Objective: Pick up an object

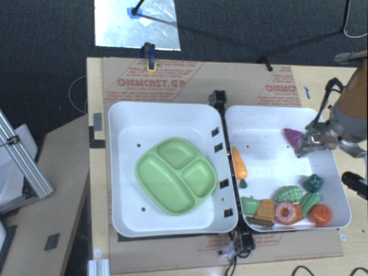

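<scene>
My gripper (305,146) hangs over the right bin (264,154) near its far right side, right next to a purple toy (293,135) that lies just to its upper left. Nothing shows between the fingers. An orange carrot (238,164) lies along the bin's left wall. At the bin's front edge sit a green piece (249,204), a waffle-like brown piece (265,210), a pink donut (286,212), a green bumpy vegetable (288,194), a red tomato (321,213) and a dark teal piece (313,183).
The left bin (126,154) holds a light green divided plate (175,175). A black divider clip strip (221,142) runs between the bins. The arm (351,114) enters from the right. A blue clamp (149,55) stands at the bench's far edge.
</scene>
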Available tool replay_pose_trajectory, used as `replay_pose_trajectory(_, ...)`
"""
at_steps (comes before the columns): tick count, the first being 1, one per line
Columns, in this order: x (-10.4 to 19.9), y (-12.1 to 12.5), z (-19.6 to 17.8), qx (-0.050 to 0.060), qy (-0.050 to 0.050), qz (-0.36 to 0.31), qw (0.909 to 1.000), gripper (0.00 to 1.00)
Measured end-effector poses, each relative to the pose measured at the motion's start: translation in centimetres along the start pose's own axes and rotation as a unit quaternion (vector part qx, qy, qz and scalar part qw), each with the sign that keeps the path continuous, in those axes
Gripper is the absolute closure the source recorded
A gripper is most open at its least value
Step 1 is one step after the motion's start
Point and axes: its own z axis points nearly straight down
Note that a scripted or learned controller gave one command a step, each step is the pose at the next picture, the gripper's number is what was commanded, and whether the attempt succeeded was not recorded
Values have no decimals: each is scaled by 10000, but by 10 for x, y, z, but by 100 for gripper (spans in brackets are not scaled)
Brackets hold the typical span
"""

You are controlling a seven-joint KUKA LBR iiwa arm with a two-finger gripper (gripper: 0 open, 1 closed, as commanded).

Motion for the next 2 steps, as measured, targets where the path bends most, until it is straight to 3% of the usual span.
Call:
replay_pose_trajectory(1,0,1,-25,8,2,-1,10000,100)
replay_pose_trajectory(2,42,-10,-19,25,13,-14,10000,100)
